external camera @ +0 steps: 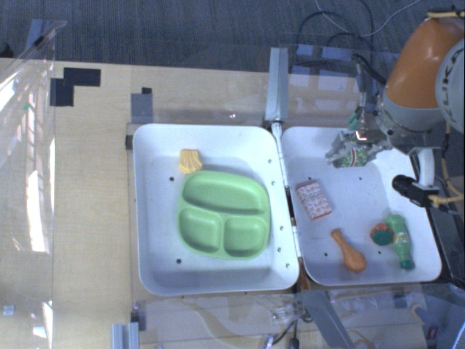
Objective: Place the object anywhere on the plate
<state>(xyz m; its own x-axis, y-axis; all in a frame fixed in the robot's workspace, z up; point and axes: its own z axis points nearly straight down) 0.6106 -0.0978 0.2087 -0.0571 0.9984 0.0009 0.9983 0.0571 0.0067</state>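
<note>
A green divided plate point(222, 214) lies in the middle of the left bin point(154, 217). A small yellow piece point(190, 161) rests on the bin floor, touching the plate's upper-left rim. In the right bin point(363, 209) lie a red-and-white checked packet point(314, 199), an orange drumstick-shaped toy point(349, 251), a green bottle point(399, 241) and a small orange-and-green item point(380, 233). My gripper point(351, 152) hangs over the far part of the right bin, well apart from those objects and from the plate. Red and green specks show at its tip, too small to identify.
The grey-and-orange arm point(425, 67) fills the upper right corner, with cables trailing behind it. A metal divider point(275, 86) stands between the bins at the back. Black tape marks point(73, 82) sit on the wooden bench to the left.
</note>
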